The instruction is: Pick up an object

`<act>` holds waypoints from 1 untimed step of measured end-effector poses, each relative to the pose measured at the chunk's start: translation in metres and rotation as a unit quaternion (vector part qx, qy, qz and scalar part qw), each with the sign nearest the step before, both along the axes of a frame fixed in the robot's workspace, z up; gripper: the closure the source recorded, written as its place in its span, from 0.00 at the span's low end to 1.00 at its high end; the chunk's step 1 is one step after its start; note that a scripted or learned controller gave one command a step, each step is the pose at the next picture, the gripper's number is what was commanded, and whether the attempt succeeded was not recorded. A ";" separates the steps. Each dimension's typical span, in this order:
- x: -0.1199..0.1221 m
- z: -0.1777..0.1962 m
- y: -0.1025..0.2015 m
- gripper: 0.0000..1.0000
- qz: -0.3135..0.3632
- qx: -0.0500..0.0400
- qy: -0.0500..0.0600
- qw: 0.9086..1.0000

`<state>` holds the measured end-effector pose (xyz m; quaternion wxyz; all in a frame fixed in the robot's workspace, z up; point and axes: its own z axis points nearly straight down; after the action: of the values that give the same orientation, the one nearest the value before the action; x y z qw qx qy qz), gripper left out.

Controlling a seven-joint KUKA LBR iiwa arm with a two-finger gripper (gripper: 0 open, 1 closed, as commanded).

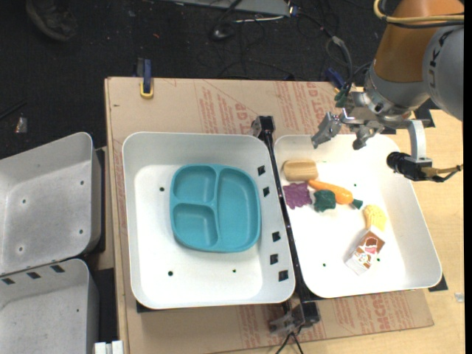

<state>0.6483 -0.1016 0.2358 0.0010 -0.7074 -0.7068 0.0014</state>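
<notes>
While the two-finger gripper (341,132) hangs over the far edge of the right-hand shallow white bin (413,260), its fingers stand apart with nothing between them, and every candidate lies nearer the camera than those fingers. Closest is the tan, bread-roll-shaped toy (300,170), just below and a little left of the fingertips, its long axis running left to right across the bin. Just beyond it sit a purple grape-like cluster (296,195), an orange carrot-shaped toy (332,191) lying aslant, and a dark green leafy piece (324,203), all crowded near one another, so a descent there would likely touch more than one. Well apart from that group lie a yellow fruit-shaped toy (375,216) and a small white and brown carton (366,252), both with open floor around them. A turquoise three-compartment plastic tray (215,208) rests in the left-hand white bin (147,271), out of the way. I judge the roll the shortest reach, though the bin's dividing wall stands close by its left end.
</notes>
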 end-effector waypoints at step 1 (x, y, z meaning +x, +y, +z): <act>0.000 -0.046 0.007 0.00 0.001 0.000 0.000 1.000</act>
<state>0.6483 -0.0944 0.1899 0.0013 -0.7065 -0.7077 0.0013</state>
